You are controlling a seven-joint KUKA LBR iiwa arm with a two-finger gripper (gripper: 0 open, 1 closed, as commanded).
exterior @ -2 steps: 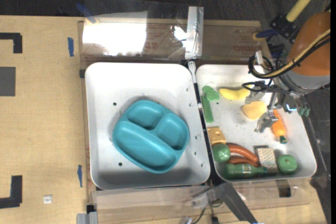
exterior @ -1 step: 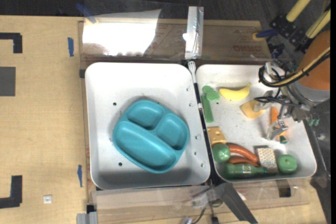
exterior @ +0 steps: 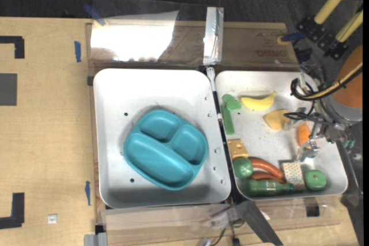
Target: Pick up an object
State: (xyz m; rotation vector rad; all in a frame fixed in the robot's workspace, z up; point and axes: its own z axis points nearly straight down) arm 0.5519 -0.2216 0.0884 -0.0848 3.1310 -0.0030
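The small orange carrot-like piece (exterior: pixel 303 134) seems the likeliest thing to be picked. It lies in the right bin (exterior: pixel 340 173), near the right wall, right of the tan wedge (exterior: pixel 277 119) and well above the waffle-patterned block (exterior: pixel 292 170). The gripper (exterior: pixel 309 148) hangs just below and slightly right of that orange piece, so close that they may be touching; whether it has hold of anything, or how wide it stands, I cannot tell, since cables and metal parts blur together there.

To do the grasp well, I judge the tool should centre over the orange piece, come straight down, and close across its narrow width, keeping clear of the bin wall.

Further from the orange piece, the yellow banana (exterior: pixel 258 102) lies up-left, and the green ball (exterior: pixel 315 180) sits below. The teal divided plate (exterior: pixel 166 148) rests far to its left, in the left bin (exterior: pixel 109 95).
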